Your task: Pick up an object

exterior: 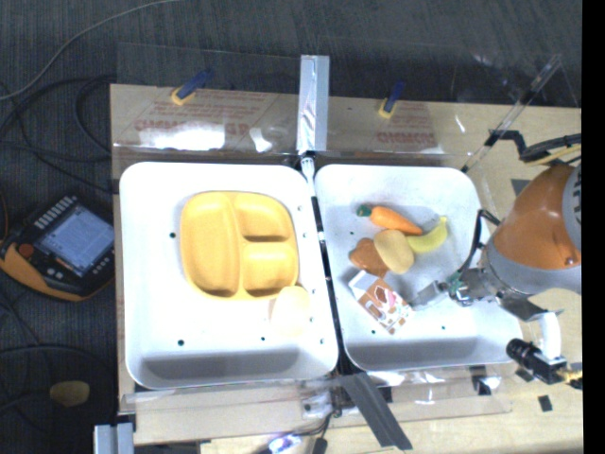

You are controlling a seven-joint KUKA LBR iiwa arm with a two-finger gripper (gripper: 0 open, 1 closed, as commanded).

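Camera view, looking down at a slant on a wooden surface [444,121] bearing two shallow white bins side by side.

Left bin [146,282]: holds a yellow divided tray [236,244] lying flat, toward the bin's upper middle, with one long compartment on the left and two smaller ones on the right. Just below the tray's lower right corner, touching or nearly so, a pale cream rounded object [289,308], too washed out against the white to identify.

Right bin [454,343]: carries a tight cluster near its centre. At the top, an orange carrot [395,219] with a green stub at its left end, lying roughly level. Just right of it, a yellow banana [430,237], curved and touching the carrot's tip. Below those, a tan potato-like piece [393,251] resting against a brownish-orange lump [365,255] on its left. Under both, a small white and orange carton [382,302], tilted diagonally.

Arm entering from the right, orange band [532,225] above the bin's right wall. End effector [442,291] low inside the right bin, just right of the carton and below the banana, apart from the potato-like piece. Cannot tell whether released or clenched; nothing seen in its grasp.

Left of the surface, on dark carpet, a handheld pendant [61,249] with a screen.
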